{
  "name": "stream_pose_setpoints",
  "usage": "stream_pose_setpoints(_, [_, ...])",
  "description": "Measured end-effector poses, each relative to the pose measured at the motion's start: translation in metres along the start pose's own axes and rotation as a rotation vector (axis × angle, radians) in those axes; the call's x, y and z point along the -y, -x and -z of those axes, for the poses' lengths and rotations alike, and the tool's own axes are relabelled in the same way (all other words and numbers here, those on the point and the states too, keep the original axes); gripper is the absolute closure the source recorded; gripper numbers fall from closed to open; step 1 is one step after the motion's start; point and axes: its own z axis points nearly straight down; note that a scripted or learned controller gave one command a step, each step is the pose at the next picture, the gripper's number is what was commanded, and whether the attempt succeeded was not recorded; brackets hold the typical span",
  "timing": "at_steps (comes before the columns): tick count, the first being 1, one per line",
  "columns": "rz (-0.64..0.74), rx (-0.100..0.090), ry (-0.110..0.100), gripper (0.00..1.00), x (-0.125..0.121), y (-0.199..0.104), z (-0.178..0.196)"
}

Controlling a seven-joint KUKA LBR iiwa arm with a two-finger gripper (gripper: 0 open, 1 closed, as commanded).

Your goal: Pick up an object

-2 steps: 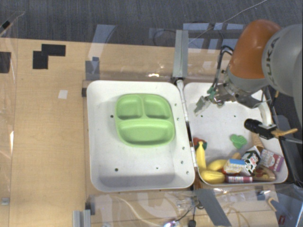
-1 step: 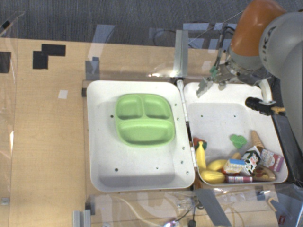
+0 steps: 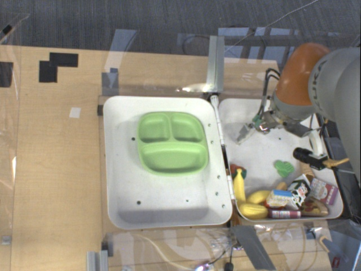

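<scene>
Two white bins sit before us; our gripper [image 3: 246, 132] hangs open over the right bin [image 3: 248, 109], holding nothing; a green tray [image 3: 171, 141] fills the left bin [image 3: 121, 151].

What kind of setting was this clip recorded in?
Most likely a robotics lab's bin-picking bench: two shallow white bins, the left bin holding a green divided tray, the right bin a heap of toy food such as bananas, with a grey arm reaching in.

I can read no words or numbers here; the print on the small cartons [image 3: 293, 196] in my right bin [image 3: 248, 151] is too blurred.
</scene>
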Motion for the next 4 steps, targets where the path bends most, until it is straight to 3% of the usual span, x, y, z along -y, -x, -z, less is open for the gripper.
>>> stream_pose_setpoints(1, [0.008,-0.001,-0.006,0.00,-0.040,0.005,-0.004])
stream_pose_setpoints(2, [0.065,0.001,0.001,0.00,-0.039,0.010,0.074])
stream_pose_setpoints(3, [0.124,0.000,0.001,0.00,0.009,0.036,-0.001])
stream_pose_setpoints(4, [0.163,0.001,0.002,0.00,-0.017,0.033,0.071])
